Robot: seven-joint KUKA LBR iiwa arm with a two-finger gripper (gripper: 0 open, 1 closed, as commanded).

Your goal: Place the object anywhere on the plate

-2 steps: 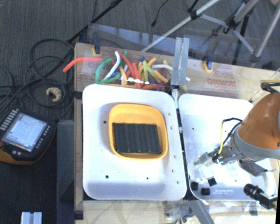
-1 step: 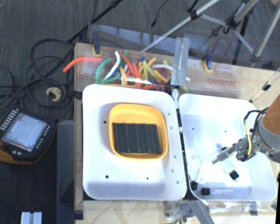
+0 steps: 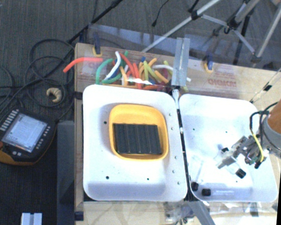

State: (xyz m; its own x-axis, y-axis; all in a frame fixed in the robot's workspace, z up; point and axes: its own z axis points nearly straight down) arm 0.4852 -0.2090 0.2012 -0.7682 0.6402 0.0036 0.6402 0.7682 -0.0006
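gripper [image 3: 230, 160] low in right bin [image 3: 214, 112], finger state cannot tell. dark slab object [image 3: 136, 139] already lies on yellow plate [image 3: 116, 117] in left bin [image 3: 123, 184]. step: placement looks done; next: lift arm clear.

The arm reaches in from the right, end effector [image 3: 231, 160] low

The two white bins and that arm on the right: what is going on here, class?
A grey robot arm reaches in from the right, its gripper low over the right bin. In the left bin sits a yellow plate, with a dark ribbed slab already lying flat on it. Nothing is visibly held between the fingers.
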